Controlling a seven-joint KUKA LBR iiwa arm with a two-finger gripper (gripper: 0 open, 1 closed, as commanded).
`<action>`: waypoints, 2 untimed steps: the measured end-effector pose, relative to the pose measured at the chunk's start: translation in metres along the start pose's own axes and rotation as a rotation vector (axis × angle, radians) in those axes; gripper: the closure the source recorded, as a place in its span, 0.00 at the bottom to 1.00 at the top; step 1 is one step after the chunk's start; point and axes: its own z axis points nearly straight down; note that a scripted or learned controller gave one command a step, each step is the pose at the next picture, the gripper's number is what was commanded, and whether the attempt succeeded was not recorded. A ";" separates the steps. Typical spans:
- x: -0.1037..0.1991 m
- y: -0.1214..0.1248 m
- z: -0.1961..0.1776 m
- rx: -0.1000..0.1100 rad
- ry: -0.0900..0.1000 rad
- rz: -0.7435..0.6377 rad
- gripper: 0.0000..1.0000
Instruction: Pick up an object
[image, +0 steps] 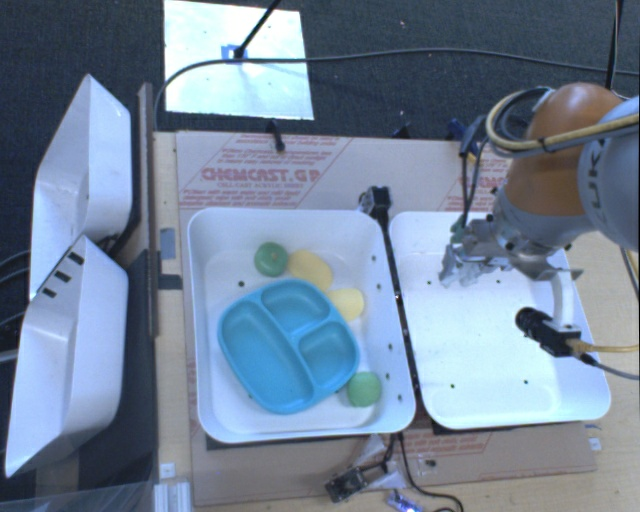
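Observation:
The left bin (203, 330) holds a blue divided plate (285, 345). Around the plate lie a dark green round piece (270, 258), two pale yellow pieces (310, 268) (348, 303) and a light green ball (364, 388) at the plate's near right corner. My gripper (458, 272) hangs over the far left part of the right bin (480, 380), close to the wall between the two bins. It is well apart from all these objects, and I see nothing in it. The grey arm with its orange band (560, 130) leads in from the upper right.
A black fitting with a yellow cable (545, 332) juts from the arm over the right bin. Two spare white bins (70, 280) lean at the far left, off the bench. A shiny sheet (235, 60) lies beyond the bench, and cables run along its far edge.

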 end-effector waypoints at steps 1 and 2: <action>0.044 0.008 -0.003 -0.001 -0.001 0.002 1.00; 0.094 0.032 -0.010 -0.001 0.000 0.001 1.00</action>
